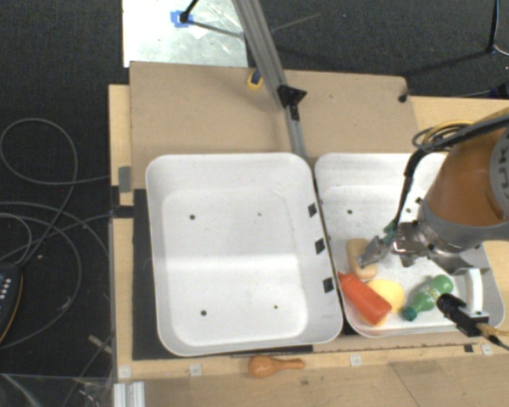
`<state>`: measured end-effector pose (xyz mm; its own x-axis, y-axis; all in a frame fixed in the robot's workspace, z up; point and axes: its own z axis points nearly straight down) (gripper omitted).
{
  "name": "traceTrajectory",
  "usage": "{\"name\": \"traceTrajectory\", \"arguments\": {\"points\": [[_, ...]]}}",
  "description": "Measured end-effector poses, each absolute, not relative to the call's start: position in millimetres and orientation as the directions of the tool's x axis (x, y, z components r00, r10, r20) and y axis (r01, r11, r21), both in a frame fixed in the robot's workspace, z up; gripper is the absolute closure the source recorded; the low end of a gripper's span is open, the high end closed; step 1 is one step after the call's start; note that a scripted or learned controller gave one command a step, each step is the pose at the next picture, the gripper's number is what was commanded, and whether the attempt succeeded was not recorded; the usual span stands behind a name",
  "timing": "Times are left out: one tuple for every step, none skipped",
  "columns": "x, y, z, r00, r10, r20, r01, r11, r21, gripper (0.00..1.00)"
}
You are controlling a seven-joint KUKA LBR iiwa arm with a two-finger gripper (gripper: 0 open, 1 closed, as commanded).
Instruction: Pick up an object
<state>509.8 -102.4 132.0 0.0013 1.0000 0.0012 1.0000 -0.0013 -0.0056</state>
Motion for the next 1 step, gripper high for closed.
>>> {"name": "traceTrajectory", "arguments": {"points": [[509.5,-102.0,88.2,0.001,1.0,0.002,1.0,-0.001,-0.003,0.0]]}}
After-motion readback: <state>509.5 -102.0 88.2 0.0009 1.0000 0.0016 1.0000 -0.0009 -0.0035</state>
